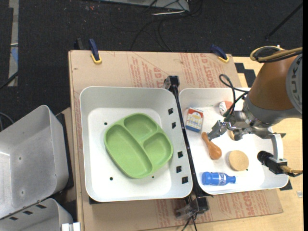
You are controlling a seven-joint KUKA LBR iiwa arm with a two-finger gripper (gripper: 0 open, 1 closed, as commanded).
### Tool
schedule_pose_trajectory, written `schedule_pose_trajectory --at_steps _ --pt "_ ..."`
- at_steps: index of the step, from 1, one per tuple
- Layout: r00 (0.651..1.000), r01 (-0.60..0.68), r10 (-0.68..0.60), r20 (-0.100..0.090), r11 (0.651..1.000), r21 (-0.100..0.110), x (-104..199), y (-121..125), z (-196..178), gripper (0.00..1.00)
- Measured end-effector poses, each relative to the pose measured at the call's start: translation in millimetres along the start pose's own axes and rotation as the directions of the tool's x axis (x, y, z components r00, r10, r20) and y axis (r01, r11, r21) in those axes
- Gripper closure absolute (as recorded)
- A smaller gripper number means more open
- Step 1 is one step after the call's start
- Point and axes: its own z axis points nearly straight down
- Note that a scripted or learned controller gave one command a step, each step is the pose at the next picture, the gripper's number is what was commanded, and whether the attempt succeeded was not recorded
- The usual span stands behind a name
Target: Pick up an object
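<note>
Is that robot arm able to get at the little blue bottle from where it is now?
Probably yes. The blue bottle lies flat in the right bin, nothing on top of it, apart from the round wooden disc and spoon. The end effector sits above the same bin.

Two white bins on the counter (pixel 144 66), side by side. The left bin (pixel 91 129) carries one green divided plate (pixel 138 145), three compartments in it. Over to the right bin (pixel 211 94), and the tally there: one small carton (pixel 194 119) at about eleven o'clock, one orange wooden spoon (pixel 211 146) near the middle, one round tan disc (pixel 238 160) at about four o'clock, one blue bottle (pixel 217 178) at six. One small white-and-red item (pixel 225 107) at twelve, too small to identify. Two yellow-and-blue clamps (pixel 95 52) on the counter's far edge.
</note>
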Motion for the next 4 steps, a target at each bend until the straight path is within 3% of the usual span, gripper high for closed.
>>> schedule_pose_trajectory --at_steps 1,2,4 --pt "1.000 0.001 -0.001 0.000 1.000 0.000 2 8 59 0.00" --pt "1.000 -0.001 0.001 0.001 1.000 -0.006 1 9 46 1.00" --pt "1.000 0.006 -0.006 0.002 1.000 -0.013 17 17 -74 1.00"
